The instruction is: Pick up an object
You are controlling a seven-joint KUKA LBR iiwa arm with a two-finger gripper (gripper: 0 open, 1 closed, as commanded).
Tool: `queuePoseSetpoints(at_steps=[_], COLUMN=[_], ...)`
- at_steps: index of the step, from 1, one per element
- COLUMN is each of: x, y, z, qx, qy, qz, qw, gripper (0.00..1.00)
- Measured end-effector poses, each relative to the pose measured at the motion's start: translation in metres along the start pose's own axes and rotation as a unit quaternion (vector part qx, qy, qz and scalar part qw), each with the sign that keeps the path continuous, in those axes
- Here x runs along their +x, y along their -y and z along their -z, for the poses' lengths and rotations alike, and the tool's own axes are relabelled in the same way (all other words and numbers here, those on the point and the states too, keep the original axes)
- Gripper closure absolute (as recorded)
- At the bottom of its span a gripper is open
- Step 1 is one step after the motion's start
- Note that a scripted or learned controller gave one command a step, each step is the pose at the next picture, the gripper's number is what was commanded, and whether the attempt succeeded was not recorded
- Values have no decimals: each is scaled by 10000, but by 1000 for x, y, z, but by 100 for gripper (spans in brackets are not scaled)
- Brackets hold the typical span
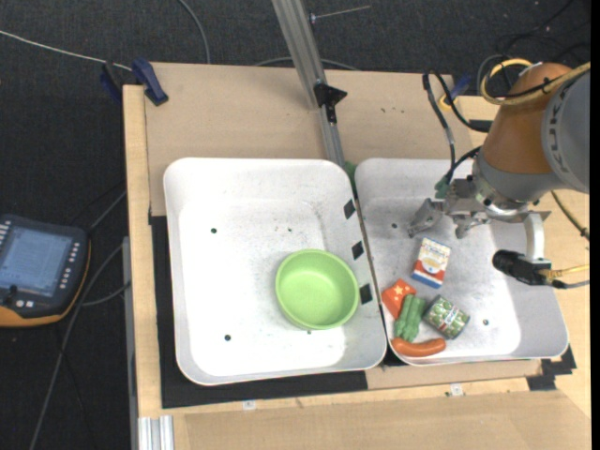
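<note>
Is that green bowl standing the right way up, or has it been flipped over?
Right way up. The green bowl sits in the left bin with its hollow facing the camera: you can see the rim all round and the inside floor.

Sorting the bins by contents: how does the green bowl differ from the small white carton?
The green bowl is round, plain and open-topped; the small white carton is boxy, with red and blue print. The bowl lies in the left bin, the carton in the right bin. The bowl looks larger. Neither is in the hand.
</note>
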State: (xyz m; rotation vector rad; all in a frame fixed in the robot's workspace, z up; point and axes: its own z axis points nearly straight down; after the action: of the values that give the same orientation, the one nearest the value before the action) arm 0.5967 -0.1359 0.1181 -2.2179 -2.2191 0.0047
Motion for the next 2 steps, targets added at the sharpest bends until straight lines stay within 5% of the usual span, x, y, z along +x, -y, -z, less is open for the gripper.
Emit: queuePoseSetpoints(at_steps=[1,2], x=[0,-2], y=[-2,5], z=[14,73], qx=[-35,-52], qy=[3,8], qz=[0,-3], qw=[10000,10000], gripper=[100,100])
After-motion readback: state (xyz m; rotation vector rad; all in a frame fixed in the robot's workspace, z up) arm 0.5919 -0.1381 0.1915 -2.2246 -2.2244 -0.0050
